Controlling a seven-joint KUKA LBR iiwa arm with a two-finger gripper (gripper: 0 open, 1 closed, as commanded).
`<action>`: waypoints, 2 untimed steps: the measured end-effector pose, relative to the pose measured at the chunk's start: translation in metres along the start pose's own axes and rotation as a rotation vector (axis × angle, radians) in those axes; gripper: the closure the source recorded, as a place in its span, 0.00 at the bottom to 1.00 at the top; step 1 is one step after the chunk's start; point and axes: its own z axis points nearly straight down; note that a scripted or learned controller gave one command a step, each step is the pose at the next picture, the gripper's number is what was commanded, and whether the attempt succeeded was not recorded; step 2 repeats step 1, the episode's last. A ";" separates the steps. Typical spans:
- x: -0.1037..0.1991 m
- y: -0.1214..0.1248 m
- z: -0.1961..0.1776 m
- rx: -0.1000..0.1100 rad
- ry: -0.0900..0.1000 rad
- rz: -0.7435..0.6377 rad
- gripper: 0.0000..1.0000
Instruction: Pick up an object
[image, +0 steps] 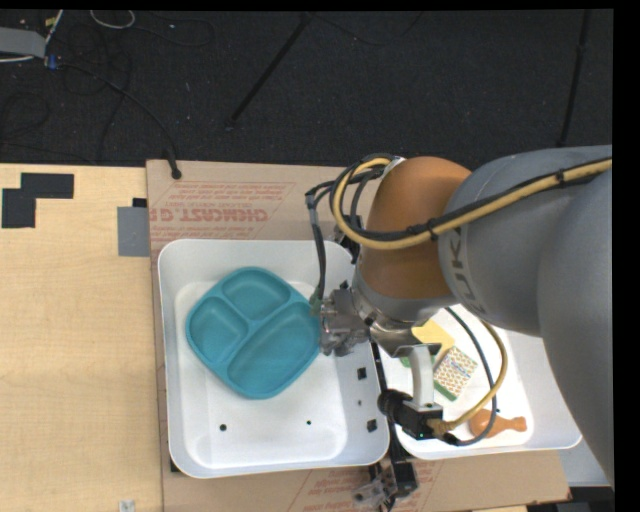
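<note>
Teal plastic, moulded into a rounded-square plate (254, 331) with three shallow compartments, is the plainest thing in the camera view. The plate lies flat in the left shallow white bin (200, 445), toward its upper half, turned so that its corners point along the bin's sides. Its surface is smooth and matte, with raised ridges dividing one long compartment from two smaller ones.

At the plate's right edge sits the tool (333, 335), a dark metal cluster at the end of the grey arm (540, 250), whose orange band (405, 235) bulges just above it. The tool appears to touch or nearly touch the plate's rim; whether it is released or clenched cannot be told from this angle. Yellow and black cables (345, 195) loop around the wrist.

In the right white bin (560, 438), partly hidden beneath the arm, lie a small patterned card or packet (455, 373), a yellow piece (433, 331) and an orange object (487, 423). Both bins rest on brown cardboard (230, 205) laid over the light wooden bench (70, 350).
</note>
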 end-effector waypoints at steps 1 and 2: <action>-0.002 0.000 0.000 0.000 -0.002 0.004 0.00; -0.002 0.000 0.000 0.000 -0.002 0.004 0.00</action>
